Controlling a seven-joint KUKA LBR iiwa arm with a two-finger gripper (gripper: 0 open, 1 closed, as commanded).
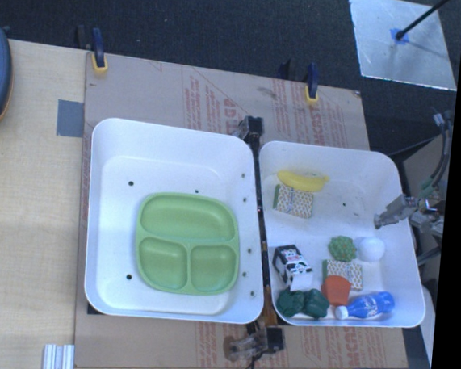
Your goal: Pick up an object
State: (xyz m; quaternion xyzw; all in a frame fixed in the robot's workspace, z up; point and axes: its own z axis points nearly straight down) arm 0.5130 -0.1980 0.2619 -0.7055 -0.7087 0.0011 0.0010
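**A:** Step first: from the overhead camera you are looking at the approach, not the grab. The gripper point(391, 214) sits at the right edge of the right bin point(354, 161), over its rim, with nothing between its fingers. I'd judge the pick has not begun.

**B:** Can you tell me how the jaws stand?

**A:** No. They are small and grey against the bin wall, so I cannot tell whether they are spread or pressed together.

**B:** What is there to take?

**A:** Everything loose lies in the right bin. Nearest the gripper you have a white ball point(369, 249), touching a green knobbly ball point(341, 248) on its left. Below those, a patterned square block point(345, 271), an orange cup point(336, 290) and a blue bottle point(370, 305) lying on its side along the near wall. Towards the near left corner, a dark green lumpy toy point(301, 302) and a black-and-white box point(291, 263). Up at the far end, a yellow banana point(301, 180) rests just above a second patterned block point(295, 201).

**B:** And the left bin point(106, 208)?

**A:** It holds a green divided tray point(187, 243), lying flat.

**B:** So what does the next move call for?

**A:** My judgement: you need the gripper brought inward and down over one thing. The banana and its block stand apart from the crowd; the near cluster is packed tight, so fingers there may nudge neighbours.
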